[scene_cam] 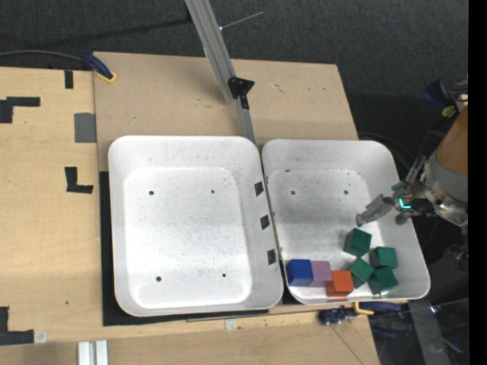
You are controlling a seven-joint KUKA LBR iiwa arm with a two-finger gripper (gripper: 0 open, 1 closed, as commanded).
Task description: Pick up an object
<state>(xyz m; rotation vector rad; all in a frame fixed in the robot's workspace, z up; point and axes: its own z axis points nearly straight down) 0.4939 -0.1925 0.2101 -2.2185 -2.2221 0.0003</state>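
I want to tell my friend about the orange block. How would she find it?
Look in the right-hand white bin, down at its near edge where the blocks cluster. The orange block sits beside the purple block, with the blue block further left. It is the only orange one; the green blocks lie to its right.

Floor: dark grey carpet (365,21) across the far side and down the right.
Bench: light wooden top (167,97), bare, with scattered small marks.
Left board: paler wood panel (38,204) with black tape pieces (74,179) and 1 grey patch (85,127).
Pole: grey metal bar (209,33) slanting from the far edge to a black clamp (240,87).
Mat: black sheet (106,280) showing at the near left.
Light: even, soft, without hard shadows.
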